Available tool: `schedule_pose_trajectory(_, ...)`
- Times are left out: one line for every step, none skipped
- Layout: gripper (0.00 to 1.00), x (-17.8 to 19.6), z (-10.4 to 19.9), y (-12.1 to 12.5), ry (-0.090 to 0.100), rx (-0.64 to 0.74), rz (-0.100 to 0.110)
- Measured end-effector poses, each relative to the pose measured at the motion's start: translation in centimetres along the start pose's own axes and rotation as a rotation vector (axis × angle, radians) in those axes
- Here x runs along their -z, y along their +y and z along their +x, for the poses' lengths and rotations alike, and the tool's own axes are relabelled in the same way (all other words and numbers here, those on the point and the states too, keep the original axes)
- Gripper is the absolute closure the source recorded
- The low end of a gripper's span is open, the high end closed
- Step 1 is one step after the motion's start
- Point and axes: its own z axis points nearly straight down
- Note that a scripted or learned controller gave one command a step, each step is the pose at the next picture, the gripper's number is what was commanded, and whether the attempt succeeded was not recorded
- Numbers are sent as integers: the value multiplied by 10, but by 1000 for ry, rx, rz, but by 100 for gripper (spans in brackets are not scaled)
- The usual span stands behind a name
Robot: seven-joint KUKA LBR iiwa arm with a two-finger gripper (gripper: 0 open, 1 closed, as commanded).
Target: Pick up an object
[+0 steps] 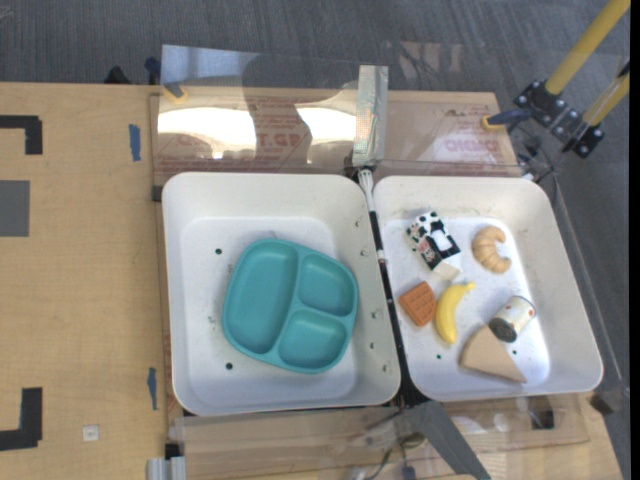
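The right bin [560,268] holds several small toy foods. A black-and-white carton [431,237] lies near its back left, with a croissant [491,248] to its right. An orange cracker [419,303] and a yellow banana [451,310] lie in the middle. A small can [514,317] and a tan wedge [490,355] sit toward the front right. In the left bin [190,268] rests a teal three-compartment plate [289,305].
A clear plastic panel [300,118] stands behind both bins. A yellow-legged stand with a black clamp [560,108] sits at the upper right. Brown bench surface [70,268] extends to the left.
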Motion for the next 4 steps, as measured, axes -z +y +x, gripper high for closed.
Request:
schedule_pose_trajectory(100, 0, -3, 1, -2, 542, -1)
schedule_pose_trajectory(100, 0, -12, 6, -5, 1163, 1)
schedule_pose_trajectory(100, 0, -25, 12, -5, 1716, 0)
schedule_pose_trajectory(100, -1, -6, 3, -2, 2449, -6)
